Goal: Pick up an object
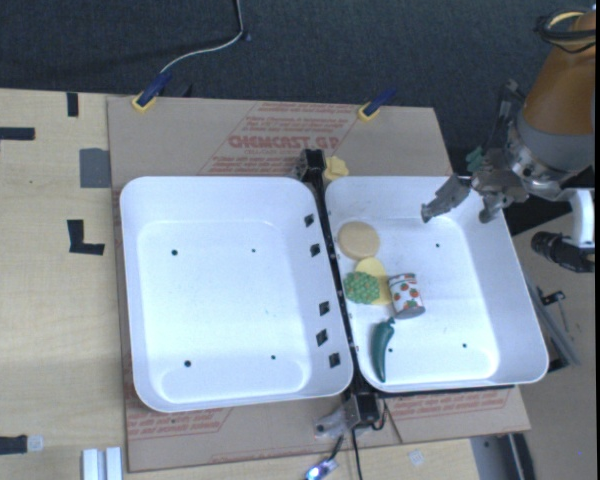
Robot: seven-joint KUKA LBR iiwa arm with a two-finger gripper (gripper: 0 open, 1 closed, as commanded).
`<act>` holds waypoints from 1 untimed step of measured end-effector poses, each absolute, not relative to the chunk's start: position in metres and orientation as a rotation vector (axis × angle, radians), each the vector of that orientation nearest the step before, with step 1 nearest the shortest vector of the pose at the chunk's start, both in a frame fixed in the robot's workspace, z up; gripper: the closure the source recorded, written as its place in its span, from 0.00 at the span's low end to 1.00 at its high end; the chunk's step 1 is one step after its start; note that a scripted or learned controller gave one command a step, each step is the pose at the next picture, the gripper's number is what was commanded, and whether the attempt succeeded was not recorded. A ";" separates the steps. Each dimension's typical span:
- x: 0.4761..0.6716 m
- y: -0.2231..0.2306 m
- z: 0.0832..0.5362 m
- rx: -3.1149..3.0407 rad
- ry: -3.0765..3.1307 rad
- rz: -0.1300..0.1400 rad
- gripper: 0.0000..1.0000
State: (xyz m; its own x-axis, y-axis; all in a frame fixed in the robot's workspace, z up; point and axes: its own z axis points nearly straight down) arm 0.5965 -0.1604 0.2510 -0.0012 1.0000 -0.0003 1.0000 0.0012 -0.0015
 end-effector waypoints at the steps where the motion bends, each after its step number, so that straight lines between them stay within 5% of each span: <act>1: 0.495 -0.106 0.095 -2.203 -2.207 0.019 0.00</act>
State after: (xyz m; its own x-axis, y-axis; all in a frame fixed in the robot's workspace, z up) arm 0.4949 -0.1065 0.0947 -0.0014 1.0000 0.0079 0.9997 0.0016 -0.0249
